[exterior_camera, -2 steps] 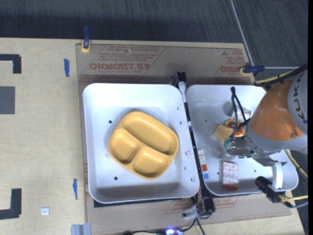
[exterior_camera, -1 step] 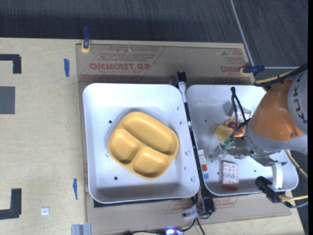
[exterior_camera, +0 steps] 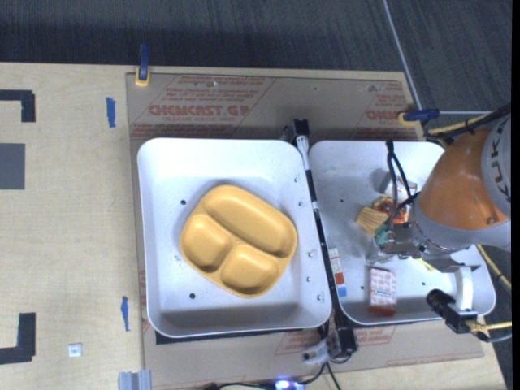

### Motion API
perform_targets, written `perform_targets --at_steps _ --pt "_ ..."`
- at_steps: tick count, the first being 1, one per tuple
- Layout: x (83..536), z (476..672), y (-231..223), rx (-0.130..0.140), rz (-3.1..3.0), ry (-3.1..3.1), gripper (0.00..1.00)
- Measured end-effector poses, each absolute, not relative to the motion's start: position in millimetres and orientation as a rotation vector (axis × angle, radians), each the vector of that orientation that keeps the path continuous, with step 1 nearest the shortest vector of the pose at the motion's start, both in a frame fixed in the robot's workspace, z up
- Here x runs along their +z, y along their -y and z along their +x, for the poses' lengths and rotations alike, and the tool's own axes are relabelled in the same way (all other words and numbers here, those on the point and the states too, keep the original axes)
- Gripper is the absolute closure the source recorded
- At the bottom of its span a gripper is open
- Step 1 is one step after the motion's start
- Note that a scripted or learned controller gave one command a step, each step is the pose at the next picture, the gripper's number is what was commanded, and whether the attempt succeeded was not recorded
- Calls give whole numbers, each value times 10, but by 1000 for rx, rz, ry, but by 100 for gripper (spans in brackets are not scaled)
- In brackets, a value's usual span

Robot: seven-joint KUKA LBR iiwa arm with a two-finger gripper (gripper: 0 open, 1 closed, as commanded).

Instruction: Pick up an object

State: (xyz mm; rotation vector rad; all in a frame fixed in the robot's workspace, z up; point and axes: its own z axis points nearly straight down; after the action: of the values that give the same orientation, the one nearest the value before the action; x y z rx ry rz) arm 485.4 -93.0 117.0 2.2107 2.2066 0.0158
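A large yellow three-section plate [exterior_camera: 236, 238] lies upside down in the left bin [exterior_camera: 154, 218]. In the right bin [exterior_camera: 349, 169] a small tan and yellow object [exterior_camera: 370, 218] lies near the middle. A small red and white packet [exterior_camera: 382, 288] rests near the front wall. My gripper [exterior_camera: 396, 236] hangs low over the right bin, just right of the tan object and above the packet. The grey wrist and orange band [exterior_camera: 463, 193] hide its fingers, and I see nothing held between them.
The two bins stand side by side on a cardboard sheet [exterior_camera: 268, 104], with a black divider strip [exterior_camera: 313, 210] between them. Blue clamps sit at the sheet's back corners. The arm covers the right bin's right half.
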Motion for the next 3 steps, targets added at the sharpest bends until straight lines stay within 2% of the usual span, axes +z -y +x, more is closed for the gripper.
perform_targets --at_steps 1,2,3 --pt "1169 4854 929 16 2211 -2207 0" --pt "1271 4870 929 20 2207 -2204 100" --pt "1271 4870 928 20 2207 -2204 0"
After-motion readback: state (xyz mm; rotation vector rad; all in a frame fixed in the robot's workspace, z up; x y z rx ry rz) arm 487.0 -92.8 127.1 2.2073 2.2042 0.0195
